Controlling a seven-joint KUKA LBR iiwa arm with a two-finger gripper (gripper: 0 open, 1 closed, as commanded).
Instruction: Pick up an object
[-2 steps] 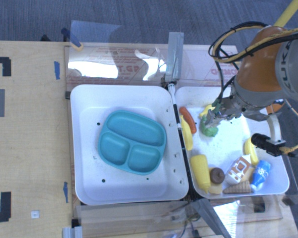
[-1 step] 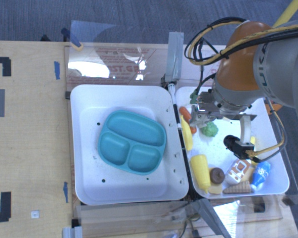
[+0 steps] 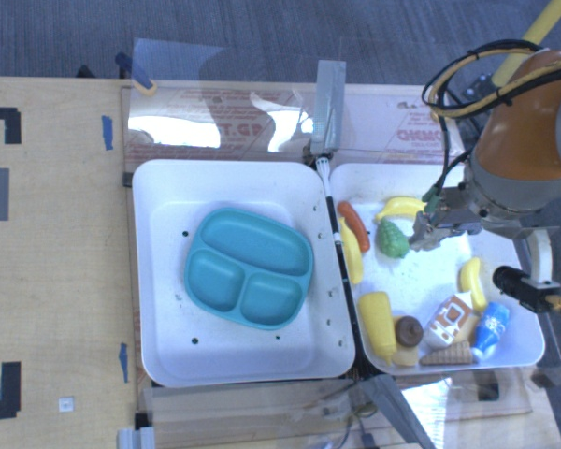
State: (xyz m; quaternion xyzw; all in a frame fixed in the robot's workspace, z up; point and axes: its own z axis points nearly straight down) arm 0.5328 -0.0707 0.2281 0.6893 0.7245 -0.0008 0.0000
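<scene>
The gripper [image 3: 428, 234] hangs low over the right bin [image 3: 533, 344], and I cannot tell from this view if it is apart or together, because it is dark and small against the arm [image 3: 519, 148]. No object is seen clamped in it. The green broccoli piece [image 3: 393, 239] lies just beside the gripper, on its left side, and seems to touch it or nearly so. A yellow banana [image 3: 399, 208] lies just above the broccoli piece, also near the gripper.

All other places I give relative to this broccoli piece. Nearest to the camera, well below it at the front wall of the right bin, lie a waffle cone [image 3: 446, 354], a blue bottle [image 3: 491, 330], a small white and orange carton [image 3: 451, 318], a brown round piece [image 3: 409, 330] and a yellow corn cob [image 3: 376, 324]. Between them and the broccoli piece, to the lower right, lies a second small banana [image 3: 471, 282]. To the left of the broccoli piece, along the wall of the bin, lie a red sausage [image 3: 352, 220] and a long yellow piece [image 3: 352, 251] touching it.

Further left stands the left bin [image 3: 159, 251], which holds a teal divided plate [image 3: 250, 267] with three compartments. The plate rests flat near the middle of this bin.
</scene>
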